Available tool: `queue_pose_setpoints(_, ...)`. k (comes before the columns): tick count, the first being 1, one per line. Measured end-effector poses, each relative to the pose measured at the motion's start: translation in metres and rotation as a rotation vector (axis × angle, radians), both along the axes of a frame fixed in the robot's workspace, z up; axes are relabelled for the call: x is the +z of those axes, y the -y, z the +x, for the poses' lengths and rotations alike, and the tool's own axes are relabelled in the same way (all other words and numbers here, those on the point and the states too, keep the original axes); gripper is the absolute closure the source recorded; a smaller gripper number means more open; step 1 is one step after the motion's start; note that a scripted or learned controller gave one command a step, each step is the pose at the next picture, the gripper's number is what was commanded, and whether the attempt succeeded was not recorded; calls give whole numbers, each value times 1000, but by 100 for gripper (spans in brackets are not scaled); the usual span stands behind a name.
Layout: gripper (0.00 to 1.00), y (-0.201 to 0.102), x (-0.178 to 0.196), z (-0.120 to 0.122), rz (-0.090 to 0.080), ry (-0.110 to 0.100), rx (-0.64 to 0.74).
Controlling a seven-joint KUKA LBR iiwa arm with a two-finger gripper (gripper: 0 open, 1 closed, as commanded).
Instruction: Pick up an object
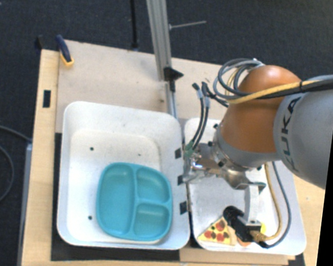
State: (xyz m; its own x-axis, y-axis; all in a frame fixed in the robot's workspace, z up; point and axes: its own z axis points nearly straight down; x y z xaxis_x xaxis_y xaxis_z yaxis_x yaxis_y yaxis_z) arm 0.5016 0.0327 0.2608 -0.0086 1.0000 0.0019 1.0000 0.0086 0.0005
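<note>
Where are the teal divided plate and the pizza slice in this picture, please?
teal divided plate (135,201): camera view, on the ridge where its compartments meet.
pizza slice (217,232): camera view, on its topped face.

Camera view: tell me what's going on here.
The grey arm reaches in from the right and hangs over the right bin. A toy pizza slice lies at that bin's near edge, beside the arm's lower end. A teal divided plate lies in the left bin. Nothing can be seen held, so the pick looks not yet done.
</note>
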Motion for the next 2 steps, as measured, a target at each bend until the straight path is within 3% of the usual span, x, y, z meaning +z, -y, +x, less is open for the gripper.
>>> queue_pose_setpoints(1, 100, -42, -8, -2, -1, -2, -2)
queue_pose_setpoints(2, 0, -39, -7, -2, -2, -1, -6)
